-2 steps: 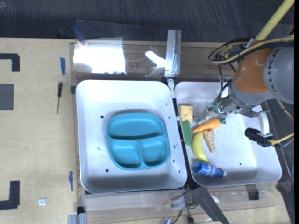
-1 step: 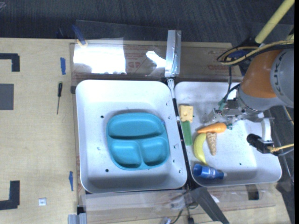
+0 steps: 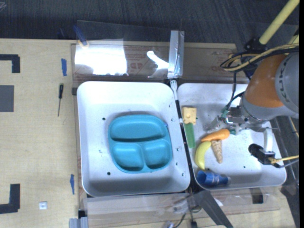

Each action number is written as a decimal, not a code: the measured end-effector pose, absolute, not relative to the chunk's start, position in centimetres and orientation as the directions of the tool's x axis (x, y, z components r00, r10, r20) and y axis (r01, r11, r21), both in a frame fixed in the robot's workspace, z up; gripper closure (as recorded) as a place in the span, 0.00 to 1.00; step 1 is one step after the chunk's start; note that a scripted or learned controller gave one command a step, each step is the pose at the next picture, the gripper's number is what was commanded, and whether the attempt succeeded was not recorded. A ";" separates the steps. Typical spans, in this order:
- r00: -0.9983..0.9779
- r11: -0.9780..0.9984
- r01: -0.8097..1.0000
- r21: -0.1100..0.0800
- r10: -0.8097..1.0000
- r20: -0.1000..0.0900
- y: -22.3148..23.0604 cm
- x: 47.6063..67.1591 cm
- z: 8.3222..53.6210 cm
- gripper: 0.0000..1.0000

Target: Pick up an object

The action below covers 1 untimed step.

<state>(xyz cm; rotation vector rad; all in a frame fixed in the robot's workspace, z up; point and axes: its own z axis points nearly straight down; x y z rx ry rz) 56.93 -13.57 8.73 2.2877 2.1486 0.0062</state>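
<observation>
In the right bin (image 3: 237,95) lie an orange carrot (image 3: 216,136), a yellow banana (image 3: 201,155), a tan waffle cone (image 3: 217,151), a pale yellow block (image 3: 189,114), a green stick (image 3: 190,134) and a blue toy (image 3: 211,178). My gripper (image 3: 228,121) hangs low over the bin's middle, just above and right of the carrot's thick end. The grey wrist with its orange band (image 3: 263,87) reaches in from the right. The wrist hides whatever lies beneath it.
The left bin (image 3: 90,127) holds a blue divided tray (image 3: 139,142). A thin wall (image 3: 183,127) separates the two bins. A clear plastic sheet (image 3: 123,56) stands behind the bins. A screwdriver (image 3: 60,98) lies on the wooden bench at left.
</observation>
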 end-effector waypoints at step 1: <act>0.035 -0.035 0.999 0.006 0.999 0.000 -11.4 54.0 8.8 0.00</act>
